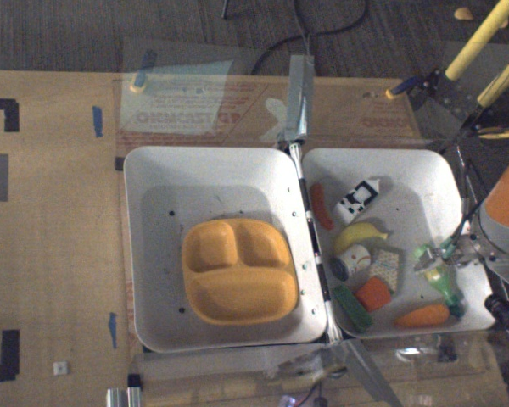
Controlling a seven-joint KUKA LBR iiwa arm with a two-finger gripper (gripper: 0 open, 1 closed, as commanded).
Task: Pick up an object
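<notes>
I see the gripper low over the right bin's right edge, above a green bottle; I cannot tell how its jaws stand. An orange divided plate sits in the left bin.

divided plate in left bin, toys in right bin

We read this as a robotics lab: two white bins on a tape-marked plywood bench, black cable trailing over grey carpet at the far side.
</notes>
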